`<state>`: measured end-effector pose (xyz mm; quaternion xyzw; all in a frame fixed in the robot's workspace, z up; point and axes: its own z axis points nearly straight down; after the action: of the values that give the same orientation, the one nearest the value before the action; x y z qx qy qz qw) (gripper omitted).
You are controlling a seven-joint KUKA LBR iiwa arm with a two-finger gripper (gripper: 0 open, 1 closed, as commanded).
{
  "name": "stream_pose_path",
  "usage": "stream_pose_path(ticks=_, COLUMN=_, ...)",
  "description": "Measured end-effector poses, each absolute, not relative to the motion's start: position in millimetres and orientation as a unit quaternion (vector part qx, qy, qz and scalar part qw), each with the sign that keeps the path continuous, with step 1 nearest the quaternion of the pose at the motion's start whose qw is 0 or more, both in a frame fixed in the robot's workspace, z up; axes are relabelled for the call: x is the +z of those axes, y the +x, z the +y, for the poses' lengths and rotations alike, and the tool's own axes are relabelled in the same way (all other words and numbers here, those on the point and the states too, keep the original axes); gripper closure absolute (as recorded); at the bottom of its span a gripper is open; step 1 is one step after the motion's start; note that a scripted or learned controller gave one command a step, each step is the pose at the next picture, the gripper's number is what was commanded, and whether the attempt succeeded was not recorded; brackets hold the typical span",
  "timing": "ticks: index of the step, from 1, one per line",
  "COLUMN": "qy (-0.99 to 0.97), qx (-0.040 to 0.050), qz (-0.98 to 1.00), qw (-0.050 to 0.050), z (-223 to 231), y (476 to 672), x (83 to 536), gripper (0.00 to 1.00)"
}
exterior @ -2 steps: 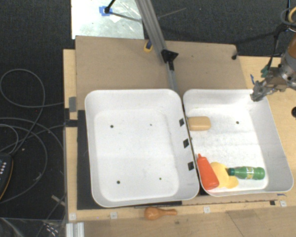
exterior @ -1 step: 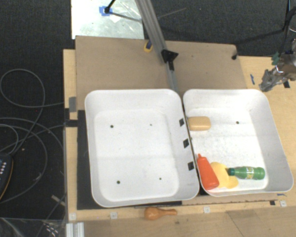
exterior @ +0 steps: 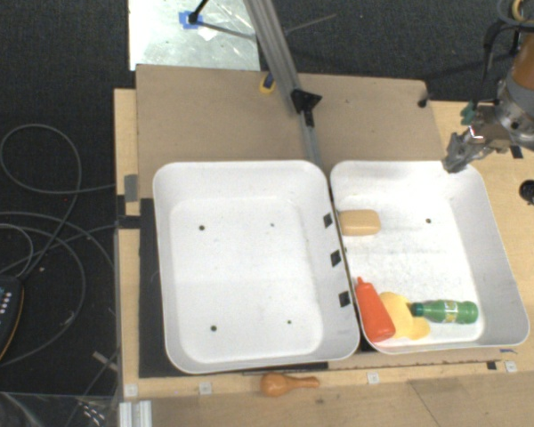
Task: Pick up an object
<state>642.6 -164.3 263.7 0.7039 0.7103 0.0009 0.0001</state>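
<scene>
Objects are seen in the right bin: tan block, red bottle, green bottle. Gripper is poised over the far right rim, nothing gripped; its finger state cannot be told.

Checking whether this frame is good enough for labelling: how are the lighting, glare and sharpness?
Camera view: soft, even light with faint shadows; the white bins look bright and nearly washed out, hiding surface detail; a shiny panel at top glares; the green bottle and red object read clearly; the gripper at the right is slightly blurred.
</scene>
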Motion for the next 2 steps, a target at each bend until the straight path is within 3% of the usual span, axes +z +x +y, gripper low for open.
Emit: stream_pose_path(ticks=2, qy=0.703, qx=0.0011, qz=0.711, qw=0.0, z=-66.7, y=645.0, x=253.0, gripper=1.0)
